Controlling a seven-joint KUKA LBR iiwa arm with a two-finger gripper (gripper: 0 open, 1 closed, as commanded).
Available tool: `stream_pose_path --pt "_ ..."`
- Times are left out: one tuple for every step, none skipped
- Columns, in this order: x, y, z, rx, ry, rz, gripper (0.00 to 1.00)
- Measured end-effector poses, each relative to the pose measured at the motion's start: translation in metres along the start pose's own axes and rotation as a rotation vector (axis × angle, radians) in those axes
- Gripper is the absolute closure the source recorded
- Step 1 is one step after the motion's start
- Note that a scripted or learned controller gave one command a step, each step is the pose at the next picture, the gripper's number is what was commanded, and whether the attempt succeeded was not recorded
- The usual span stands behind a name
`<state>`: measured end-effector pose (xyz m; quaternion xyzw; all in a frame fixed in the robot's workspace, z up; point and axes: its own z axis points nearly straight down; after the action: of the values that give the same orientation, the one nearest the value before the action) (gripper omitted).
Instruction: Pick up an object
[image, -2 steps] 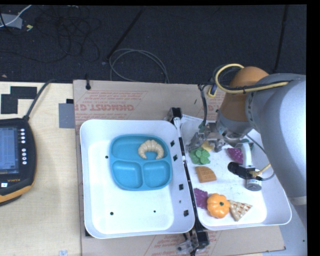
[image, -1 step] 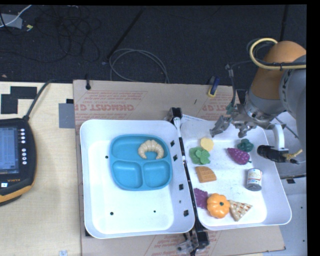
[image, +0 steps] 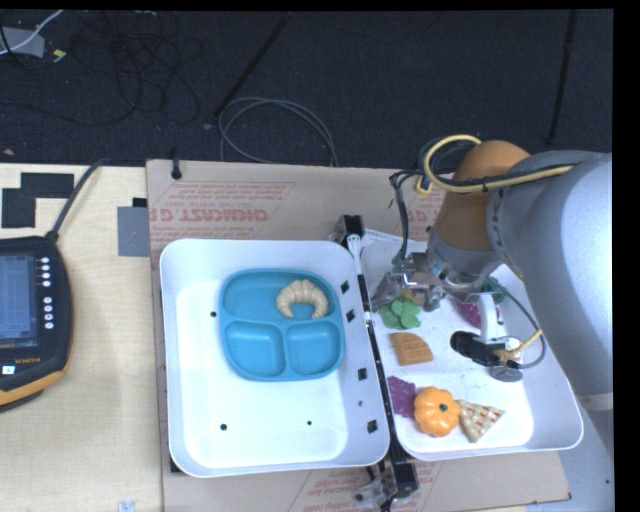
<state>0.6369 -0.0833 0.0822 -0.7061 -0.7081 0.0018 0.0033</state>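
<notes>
Claw (image: 408, 296) low in right bin (image: 545, 425), touching green toy (image: 404, 314), finger spread unclear

My bench (image: 90, 420) carries a brown cardboard sheet (image: 260, 205), with the two white bins, left bin (image: 190, 420) and right bin (image: 550, 420), lying side by side on that sheet, and a teach pendant (image: 28, 310) left of it.
</notes>
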Motion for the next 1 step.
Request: stream_pose_path --pt "-0.0187 -0.0859 -0.0041 0.003 0.000 0.007 0.00"
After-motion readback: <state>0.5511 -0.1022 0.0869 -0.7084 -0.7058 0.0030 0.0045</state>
